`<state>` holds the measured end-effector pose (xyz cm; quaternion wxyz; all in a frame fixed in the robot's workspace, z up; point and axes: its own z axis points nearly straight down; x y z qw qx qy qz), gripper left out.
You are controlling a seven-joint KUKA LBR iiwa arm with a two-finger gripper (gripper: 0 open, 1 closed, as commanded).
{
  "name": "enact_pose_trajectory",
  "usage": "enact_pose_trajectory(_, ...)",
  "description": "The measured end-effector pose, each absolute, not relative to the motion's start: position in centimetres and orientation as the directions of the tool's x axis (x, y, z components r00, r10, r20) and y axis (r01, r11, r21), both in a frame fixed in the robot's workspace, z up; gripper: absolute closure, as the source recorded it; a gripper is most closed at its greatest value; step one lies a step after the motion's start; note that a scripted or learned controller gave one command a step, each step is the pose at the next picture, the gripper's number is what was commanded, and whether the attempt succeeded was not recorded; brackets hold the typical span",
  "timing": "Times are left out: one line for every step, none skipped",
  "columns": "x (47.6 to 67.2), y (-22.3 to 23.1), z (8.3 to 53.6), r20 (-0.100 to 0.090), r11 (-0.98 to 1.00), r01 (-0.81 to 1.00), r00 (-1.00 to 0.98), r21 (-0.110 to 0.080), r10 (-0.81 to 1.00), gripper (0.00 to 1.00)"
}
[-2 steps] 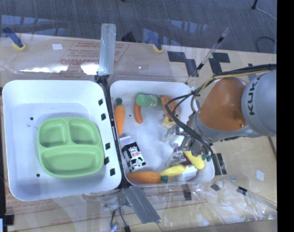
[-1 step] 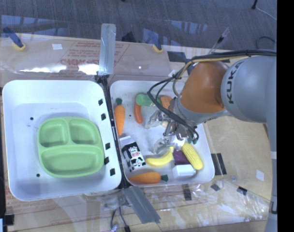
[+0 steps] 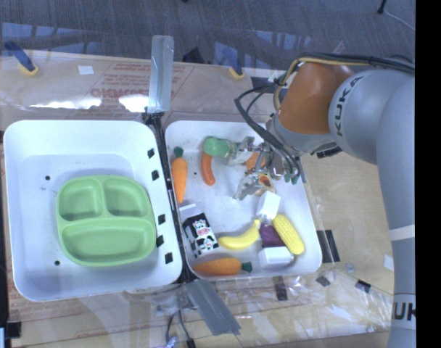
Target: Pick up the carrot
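Observation:
Two carrots lie in the right bin (image 3: 307,216). One carrot (image 3: 179,180) lies lengthwise along the bin's left wall, its green top pointing to the far side. The other carrot (image 3: 219,267) lies crosswise at the near edge, its green end to the right. My gripper (image 3: 251,171) is low over the middle of the right bin, to the right of the first carrot and well apart from both. Small orange bits show at the gripper, but I cannot make out what they are.
The right bin also holds a green vegetable (image 3: 217,147), a small red-orange piece (image 3: 207,170), a banana (image 3: 239,239), a corn cob (image 3: 288,235), a black-and-white carton (image 3: 199,236) and white blocks (image 3: 269,206). A green divided plate (image 3: 104,220) sits in the left bin (image 3: 25,151).

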<state>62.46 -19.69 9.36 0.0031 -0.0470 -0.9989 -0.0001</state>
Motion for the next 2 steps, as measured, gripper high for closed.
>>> enact_pose_trajectory(62.7, -19.5, 10.6, -0.002, 0.996, 0.089, -0.996, -0.001, 0.089, 1.00)
enact_pose_trajectory(59.3, -15.6, 15.7, -0.005, 0.984, 0.181, -0.984, 0.000, 0.181, 1.00)
